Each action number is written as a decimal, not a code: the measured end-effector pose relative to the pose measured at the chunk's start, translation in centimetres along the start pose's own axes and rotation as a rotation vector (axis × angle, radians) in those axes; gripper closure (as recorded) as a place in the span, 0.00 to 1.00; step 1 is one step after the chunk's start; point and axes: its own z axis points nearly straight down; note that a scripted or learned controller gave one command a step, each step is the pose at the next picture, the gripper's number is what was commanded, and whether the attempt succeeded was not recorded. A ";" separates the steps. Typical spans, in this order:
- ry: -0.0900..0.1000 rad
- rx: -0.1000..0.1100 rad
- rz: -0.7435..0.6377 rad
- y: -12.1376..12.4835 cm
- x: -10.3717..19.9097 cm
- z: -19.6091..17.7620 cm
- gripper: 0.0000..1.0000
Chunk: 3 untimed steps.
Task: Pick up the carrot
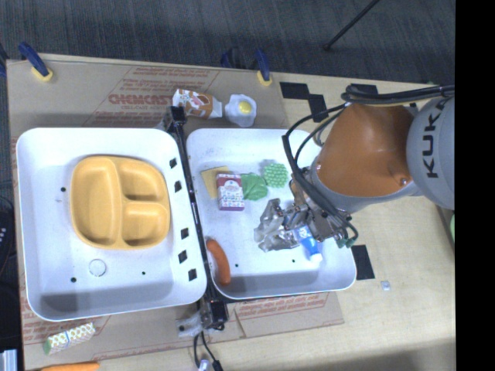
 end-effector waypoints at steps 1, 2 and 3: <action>-0.001 0.001 0.000 0.0 0.0 0.0 0.00; -0.001 0.000 -0.118 0.5 -6.0 8.1 0.00; -0.007 0.003 -0.171 3.6 -14.5 0.4 0.00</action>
